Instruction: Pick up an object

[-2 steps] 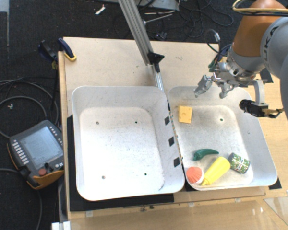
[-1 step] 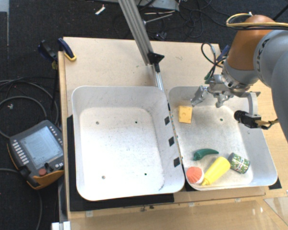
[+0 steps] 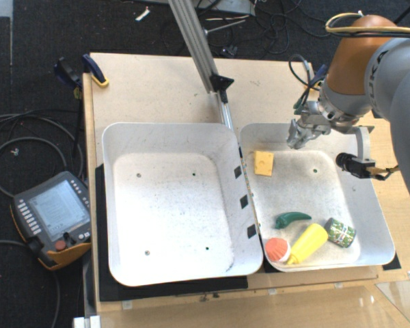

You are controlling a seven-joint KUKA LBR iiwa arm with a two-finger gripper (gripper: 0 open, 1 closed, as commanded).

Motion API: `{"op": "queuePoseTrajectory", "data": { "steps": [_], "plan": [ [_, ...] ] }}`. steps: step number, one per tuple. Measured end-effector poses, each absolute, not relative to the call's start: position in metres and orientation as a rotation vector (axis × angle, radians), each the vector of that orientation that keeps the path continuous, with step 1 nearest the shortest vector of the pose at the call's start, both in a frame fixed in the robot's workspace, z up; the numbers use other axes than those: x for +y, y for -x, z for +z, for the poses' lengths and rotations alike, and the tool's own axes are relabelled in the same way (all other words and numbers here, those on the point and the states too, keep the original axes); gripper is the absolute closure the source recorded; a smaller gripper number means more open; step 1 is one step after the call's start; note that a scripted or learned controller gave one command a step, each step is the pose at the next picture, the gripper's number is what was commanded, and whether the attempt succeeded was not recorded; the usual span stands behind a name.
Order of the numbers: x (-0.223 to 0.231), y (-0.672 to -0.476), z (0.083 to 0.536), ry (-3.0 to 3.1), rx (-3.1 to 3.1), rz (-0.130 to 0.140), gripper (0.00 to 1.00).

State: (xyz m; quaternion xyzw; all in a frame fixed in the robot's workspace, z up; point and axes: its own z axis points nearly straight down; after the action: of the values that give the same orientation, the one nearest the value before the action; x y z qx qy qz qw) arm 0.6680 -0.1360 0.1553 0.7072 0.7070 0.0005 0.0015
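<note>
My gripper point(image 3: 298, 139) hangs over the far edge of the right bin point(image 3: 355, 183), pointing down. A yellow cheese-like block point(image 3: 264, 163) lies just to its left and slightly nearer. Along the bin's near side lie a green curved piece point(image 3: 292, 219), a yellow bottle point(image 3: 307, 243), a red-orange round object point(image 3: 277, 249) and a small green can point(image 3: 340, 232). Nothing shows between the gripper's fingers.
The left bin point(image 3: 123, 183) sits beside the right one, with black clips point(image 3: 245, 200) on the shared rim. A metal pole point(image 3: 195, 36) slants in from the top. A teach pendant point(image 3: 51, 214) lies on the floor at left.
</note>
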Motion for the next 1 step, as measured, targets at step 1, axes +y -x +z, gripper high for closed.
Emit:
{"op": "queuePoseTrajectory", "data": {
  "steps": [1],
  "plan": [
    [-0.1356,-0.6632,0.2177,-2.218,2.216,0.006,1.0]
  ]
}}
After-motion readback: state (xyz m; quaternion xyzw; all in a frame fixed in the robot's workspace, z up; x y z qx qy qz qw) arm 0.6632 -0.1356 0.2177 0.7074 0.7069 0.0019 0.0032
